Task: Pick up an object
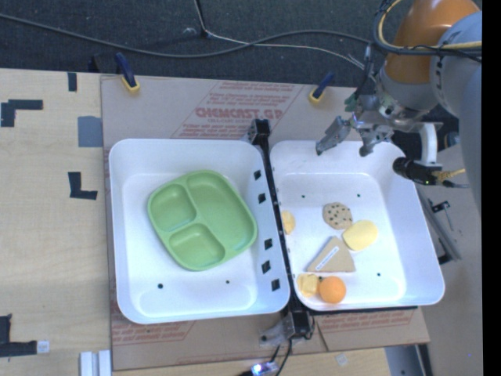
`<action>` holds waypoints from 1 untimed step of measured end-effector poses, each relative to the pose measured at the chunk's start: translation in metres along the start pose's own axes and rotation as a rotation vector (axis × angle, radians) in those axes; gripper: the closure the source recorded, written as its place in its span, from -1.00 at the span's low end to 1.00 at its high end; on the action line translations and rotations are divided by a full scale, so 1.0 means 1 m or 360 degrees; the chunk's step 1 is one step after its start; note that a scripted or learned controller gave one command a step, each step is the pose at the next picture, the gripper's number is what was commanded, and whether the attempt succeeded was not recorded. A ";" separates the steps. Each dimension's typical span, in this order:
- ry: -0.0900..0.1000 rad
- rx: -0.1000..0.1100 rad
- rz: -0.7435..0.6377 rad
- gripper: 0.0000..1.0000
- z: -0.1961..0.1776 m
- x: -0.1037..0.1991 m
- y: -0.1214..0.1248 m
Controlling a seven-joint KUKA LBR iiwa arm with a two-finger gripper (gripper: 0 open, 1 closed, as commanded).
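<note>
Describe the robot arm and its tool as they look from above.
The arm is grey with a glossy orange band above the wrist, ringed by a thin yellow cable. The tool is dark metal with two slim fingers.

Green three-compartment plastic tray (202,218) in the left white bin (125,233), printed cardboard sheet (227,108) beneath on the wooden surface (47,233), two blue-and-yellow clamps (125,74) at its far edge

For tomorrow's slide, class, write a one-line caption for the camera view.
Open gripper poised above right bin's far edge; cookie and orange ball inside, green tray in left bin.
</note>
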State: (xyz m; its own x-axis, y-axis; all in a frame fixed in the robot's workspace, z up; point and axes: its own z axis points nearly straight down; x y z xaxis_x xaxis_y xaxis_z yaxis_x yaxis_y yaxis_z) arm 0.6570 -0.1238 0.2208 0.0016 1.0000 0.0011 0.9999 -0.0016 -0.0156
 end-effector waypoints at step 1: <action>-0.0003 -0.0022 -0.0005 -1.00 -0.009 0.000 0.003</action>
State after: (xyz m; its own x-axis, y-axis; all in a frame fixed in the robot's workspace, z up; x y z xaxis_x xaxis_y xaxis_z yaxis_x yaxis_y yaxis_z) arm 0.6596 -0.1235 0.2301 -0.0014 1.0000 -0.0005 1.0000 0.0014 -0.0016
